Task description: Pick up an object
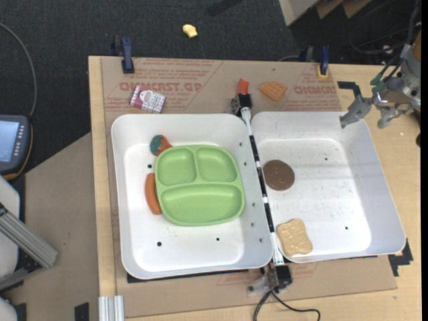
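Tan cracker (295, 237) lies below brown cookie (278, 175).

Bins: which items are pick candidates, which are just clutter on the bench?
Pick candidates, in the bins:
green divided plastic tray
orange sausage-shaped toy
round brown disc
beige toast-shaped piece

Clutter, outside the bins:
tan waffle-shaped piece
small pink-and-white packet
yellow scrap on the floor

tray (199, 184) in left bin (127, 179), cookie (278, 175) right

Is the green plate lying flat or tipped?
Flat. The green plate rests level in the left bin, its three compartments facing up.
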Controlling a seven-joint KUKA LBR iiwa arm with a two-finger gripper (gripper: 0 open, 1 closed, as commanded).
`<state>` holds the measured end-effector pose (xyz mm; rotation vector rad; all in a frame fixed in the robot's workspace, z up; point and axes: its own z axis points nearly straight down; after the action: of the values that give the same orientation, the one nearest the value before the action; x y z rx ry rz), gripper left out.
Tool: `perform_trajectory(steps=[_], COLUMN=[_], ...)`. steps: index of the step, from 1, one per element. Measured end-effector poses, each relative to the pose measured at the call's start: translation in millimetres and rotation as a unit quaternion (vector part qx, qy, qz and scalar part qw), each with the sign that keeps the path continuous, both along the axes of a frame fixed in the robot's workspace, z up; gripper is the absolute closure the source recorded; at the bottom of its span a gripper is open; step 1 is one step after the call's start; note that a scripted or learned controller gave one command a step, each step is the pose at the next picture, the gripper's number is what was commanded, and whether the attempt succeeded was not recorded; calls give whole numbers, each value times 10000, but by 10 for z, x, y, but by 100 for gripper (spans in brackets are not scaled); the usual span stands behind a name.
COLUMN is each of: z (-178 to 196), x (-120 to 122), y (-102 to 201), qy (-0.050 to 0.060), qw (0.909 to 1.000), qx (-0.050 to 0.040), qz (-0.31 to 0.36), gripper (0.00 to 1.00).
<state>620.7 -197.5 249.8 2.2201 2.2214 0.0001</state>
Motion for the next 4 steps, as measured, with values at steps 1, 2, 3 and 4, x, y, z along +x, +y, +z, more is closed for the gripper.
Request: perform_trajectory(steps=[1, 2, 3, 4], z=[-1485, -1672, -1652, -1627], x=[-450, -868, -573, 286], y=[681, 767, 1013, 911], qy=[94, 42, -13, -38], qw=[9999, 10000, 10000, 10000], qx=[42, 18, -1, -8], qz=[20, -10, 15, 14], gripper=[0, 0, 0, 0])
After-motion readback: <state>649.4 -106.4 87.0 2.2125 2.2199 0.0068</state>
